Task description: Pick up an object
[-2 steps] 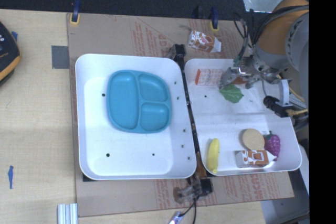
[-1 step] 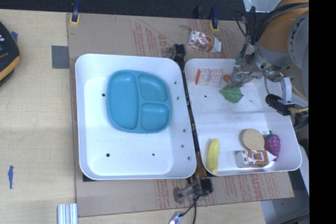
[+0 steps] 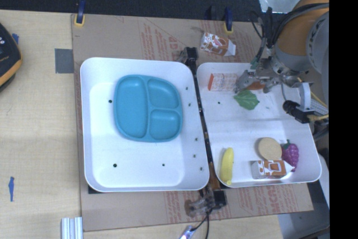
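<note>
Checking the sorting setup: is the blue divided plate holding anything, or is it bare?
Bare. The blue divided plate lies flat in the left bin, and all its compartments show plain blue.

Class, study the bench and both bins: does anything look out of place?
Yes. A small carton lies on the cardboard behind the bins, outside both. The banana, cookie and grapes all sit inside the right bin.
</note>
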Robot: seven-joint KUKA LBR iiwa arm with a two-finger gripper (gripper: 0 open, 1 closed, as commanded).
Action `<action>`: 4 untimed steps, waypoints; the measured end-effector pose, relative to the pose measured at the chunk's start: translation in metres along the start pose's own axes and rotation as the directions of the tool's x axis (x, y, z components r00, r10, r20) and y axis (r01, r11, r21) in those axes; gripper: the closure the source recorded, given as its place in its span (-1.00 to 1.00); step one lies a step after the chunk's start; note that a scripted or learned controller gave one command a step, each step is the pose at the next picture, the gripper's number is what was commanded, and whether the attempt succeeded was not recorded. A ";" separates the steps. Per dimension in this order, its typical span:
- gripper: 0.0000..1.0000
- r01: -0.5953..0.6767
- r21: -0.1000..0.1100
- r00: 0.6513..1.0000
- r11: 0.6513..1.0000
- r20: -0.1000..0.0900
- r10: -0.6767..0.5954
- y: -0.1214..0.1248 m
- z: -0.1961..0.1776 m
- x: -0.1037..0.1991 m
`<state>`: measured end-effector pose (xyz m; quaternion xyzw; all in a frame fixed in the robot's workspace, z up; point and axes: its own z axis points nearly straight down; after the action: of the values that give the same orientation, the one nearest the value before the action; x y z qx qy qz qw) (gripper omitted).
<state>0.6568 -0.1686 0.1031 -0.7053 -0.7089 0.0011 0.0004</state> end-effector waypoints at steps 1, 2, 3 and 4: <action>-1.00 0.000 0.002 1.000 1.000 -0.001 0.000 0.000 0.011 0.020; -1.00 -0.001 0.003 1.000 1.000 -0.001 0.001 -0.005 0.011 0.011; -1.00 -0.003 -0.001 1.000 1.000 -0.001 0.003 0.000 0.011 -0.004; -1.00 0.000 0.002 1.000 1.000 -0.001 0.000 -0.001 0.011 0.011</action>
<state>0.6561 -0.1576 0.0921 -0.7054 -0.7088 0.0015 0.0014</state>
